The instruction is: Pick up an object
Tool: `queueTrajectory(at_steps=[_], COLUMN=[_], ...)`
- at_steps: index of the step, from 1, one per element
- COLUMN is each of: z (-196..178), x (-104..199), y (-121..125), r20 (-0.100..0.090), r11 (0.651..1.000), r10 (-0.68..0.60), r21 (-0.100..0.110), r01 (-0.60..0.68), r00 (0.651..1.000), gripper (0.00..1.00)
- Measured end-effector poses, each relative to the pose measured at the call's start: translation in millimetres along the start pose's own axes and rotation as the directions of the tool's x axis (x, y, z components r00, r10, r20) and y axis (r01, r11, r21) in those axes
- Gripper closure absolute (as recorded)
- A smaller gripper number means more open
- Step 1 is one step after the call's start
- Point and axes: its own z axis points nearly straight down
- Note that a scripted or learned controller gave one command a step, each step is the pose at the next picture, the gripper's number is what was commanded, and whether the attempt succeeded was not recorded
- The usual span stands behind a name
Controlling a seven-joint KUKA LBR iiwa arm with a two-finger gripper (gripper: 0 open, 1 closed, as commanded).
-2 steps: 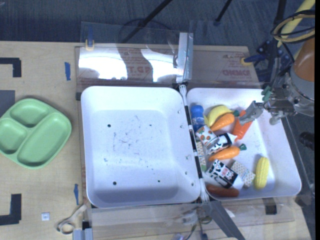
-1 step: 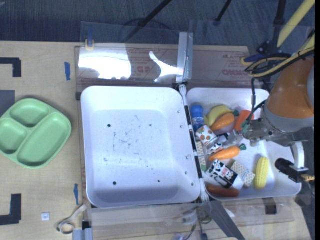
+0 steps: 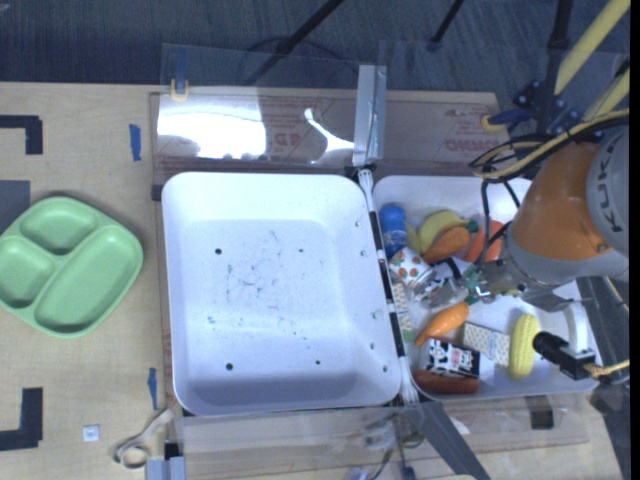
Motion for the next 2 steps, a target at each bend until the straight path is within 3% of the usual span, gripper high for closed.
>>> queueTrajectory(at_steps=[1,2], z=[-10,-148], x=[-1,38], y=[1,50], r20=[0.001,0.000], r11=[1.000,1.000], r10=[0.003,0.029], r21=[-0.003,0.008], r01=[-0.003,-0.029], r00=[1.000,1.000], gripper=[1.00,1.00])
